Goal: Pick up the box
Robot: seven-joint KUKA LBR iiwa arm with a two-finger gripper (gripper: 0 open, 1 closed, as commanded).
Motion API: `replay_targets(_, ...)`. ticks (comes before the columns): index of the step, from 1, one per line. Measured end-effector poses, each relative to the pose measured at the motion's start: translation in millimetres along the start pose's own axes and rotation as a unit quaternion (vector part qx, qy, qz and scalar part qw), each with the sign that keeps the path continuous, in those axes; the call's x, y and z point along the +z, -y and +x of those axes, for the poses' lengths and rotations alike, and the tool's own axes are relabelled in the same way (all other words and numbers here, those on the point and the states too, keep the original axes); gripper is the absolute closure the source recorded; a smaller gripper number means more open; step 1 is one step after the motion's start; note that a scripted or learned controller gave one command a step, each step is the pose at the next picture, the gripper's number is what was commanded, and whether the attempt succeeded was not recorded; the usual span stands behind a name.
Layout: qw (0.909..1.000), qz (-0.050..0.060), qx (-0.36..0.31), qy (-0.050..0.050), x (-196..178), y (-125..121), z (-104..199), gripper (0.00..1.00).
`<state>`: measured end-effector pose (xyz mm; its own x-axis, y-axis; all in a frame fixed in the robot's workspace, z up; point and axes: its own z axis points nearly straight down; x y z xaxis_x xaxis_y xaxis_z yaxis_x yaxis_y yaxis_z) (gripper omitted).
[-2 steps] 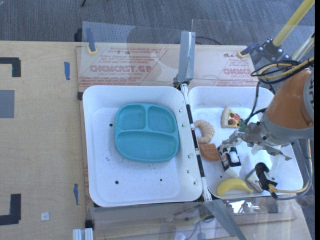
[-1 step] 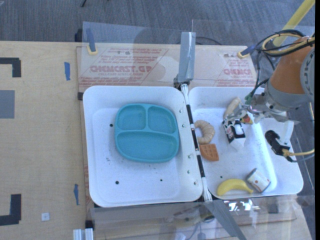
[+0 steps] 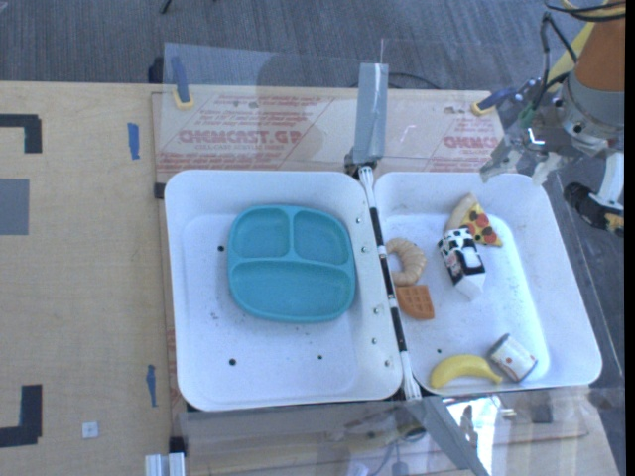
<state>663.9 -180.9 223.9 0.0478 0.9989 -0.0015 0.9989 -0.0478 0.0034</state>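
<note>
Hovering gripper (image 3: 518,159) above right bin's (image 3: 566,266) far rim, box (image 3: 463,257) untouched.

The divided plate (image 3: 292,264) is turquoise, sitting in a white bin (image 3: 198,365). The small box (image 3: 463,262) wears black-and-white cow patches. The banana (image 3: 464,370) is yellow, the cracker (image 3: 417,302) orange, and the pizza slice (image 3: 474,219) yellow with red dots.

Red mirrored print reading roughly "CHEMCAST GP" runs across the clear acrylic sheet (image 3: 260,133) lying behind the two white bins, well to the left of the gripper (image 3: 518,159); a partial repeat of it sits just beside the gripper, not fully readable.
</note>
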Motion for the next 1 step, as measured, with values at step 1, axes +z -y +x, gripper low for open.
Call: replay_targets(1, 0.9981, 0.003, 0.062, 0.000, -69.8, 70.9, -31.5, 0.00)
